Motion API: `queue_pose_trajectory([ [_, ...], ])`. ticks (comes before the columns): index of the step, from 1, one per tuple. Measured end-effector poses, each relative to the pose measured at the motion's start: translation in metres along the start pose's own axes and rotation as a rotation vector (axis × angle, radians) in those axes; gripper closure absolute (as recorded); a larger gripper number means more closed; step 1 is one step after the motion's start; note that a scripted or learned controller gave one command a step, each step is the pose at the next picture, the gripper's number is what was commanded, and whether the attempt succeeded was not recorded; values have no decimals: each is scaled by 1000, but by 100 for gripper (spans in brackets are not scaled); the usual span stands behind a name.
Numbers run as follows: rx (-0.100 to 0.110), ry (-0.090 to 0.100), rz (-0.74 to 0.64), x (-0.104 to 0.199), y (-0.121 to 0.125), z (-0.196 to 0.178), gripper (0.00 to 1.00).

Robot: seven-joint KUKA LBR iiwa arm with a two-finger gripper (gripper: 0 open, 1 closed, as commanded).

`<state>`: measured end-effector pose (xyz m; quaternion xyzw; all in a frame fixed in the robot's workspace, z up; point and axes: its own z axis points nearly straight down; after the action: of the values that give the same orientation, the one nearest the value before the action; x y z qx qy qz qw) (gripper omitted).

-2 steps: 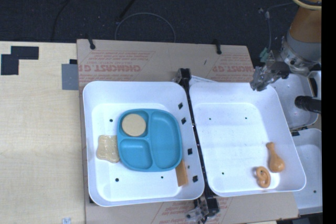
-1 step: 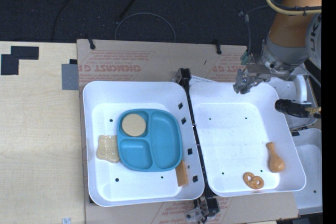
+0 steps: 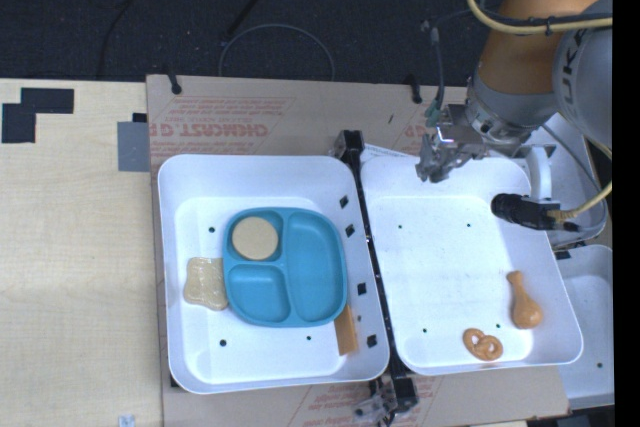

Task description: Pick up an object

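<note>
Left bin (image 3: 180,215): sits centre-left of the frame and bears a blue divided plate (image 3: 285,267).
Plate contents: a round tan biscuit (image 3: 254,237) lies in the plate's upper-left compartment; the other compartments look bare.
Beside the plate: a pale bread-like piece (image 3: 205,283) touches the plate's left edge; a brown stick (image 3: 346,331) lies at its lower-right corner, against the bin wall.
Right bin (image 3: 440,255): sits centre-right; its floor is mostly bare.
Candidate objects: a pretzel-shaped piece (image 3: 484,345) lies near the lower edge, and a tan drumstick-shaped piece (image 3: 523,303) just to its right, close to the right wall.
Gripper (image 3: 438,158): hangs over the upper rim of the right bin, upper right of the frame, well apart from every object.
Gripper state: cannot be told; the tip is small and dark against the rim, and nothing is visibly held.
Risk, position: a straight descent from here appears to meet the rim or bare floor, so the grasp would close on nothing.
Risk, right-bin objects: both lie near walls; a finger may strike the wall or push the piece aside.
Risk, pretzel-shaped piece: it looks flat and low, so the fingers may slide over it.
Risk, left bin: pieces pressed against the plate leave little room for a finger.
</note>
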<state>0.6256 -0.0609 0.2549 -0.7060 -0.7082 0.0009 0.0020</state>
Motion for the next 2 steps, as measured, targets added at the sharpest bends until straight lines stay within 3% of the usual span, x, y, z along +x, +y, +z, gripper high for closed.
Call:
queue_pose_trajectory([
  [2, 1, 1, -1, 110, -1, 16, 100],
])
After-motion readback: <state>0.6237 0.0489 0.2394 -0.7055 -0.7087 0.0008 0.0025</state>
